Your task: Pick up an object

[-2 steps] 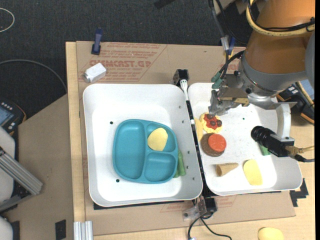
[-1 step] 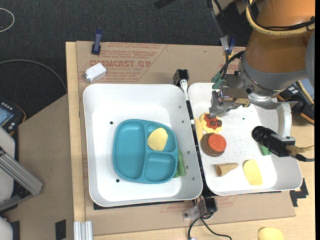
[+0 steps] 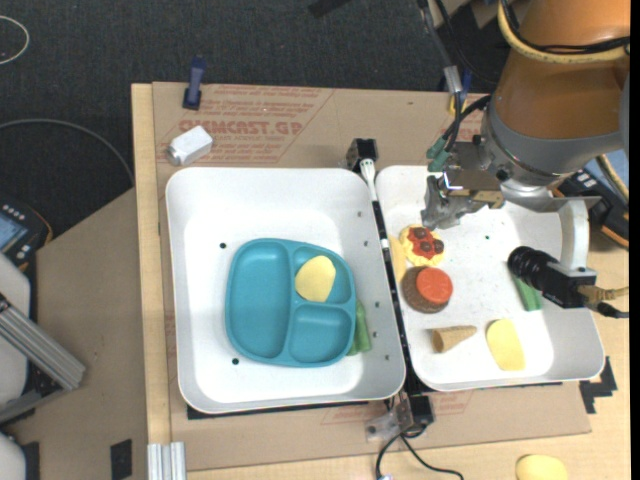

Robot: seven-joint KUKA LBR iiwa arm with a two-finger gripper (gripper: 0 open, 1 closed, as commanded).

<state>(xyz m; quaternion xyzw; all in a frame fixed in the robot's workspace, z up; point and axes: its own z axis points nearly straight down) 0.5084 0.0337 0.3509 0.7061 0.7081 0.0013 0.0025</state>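
Note:
My gripper hangs over the far left part of the right bin, just above and behind a small yellow piece with a red and black top. Nothing shows between its tips. In front of that piece lies a brown disc with an orange top. A tan wedge and a yellow oval rest near the bin's front wall. A green stick lies at the right, partly hidden by the robot.
The left bin holds a teal divided plate with a yellow piece on it and a green strip at its right edge. A white block and a blue clip lie on the cardboard behind.

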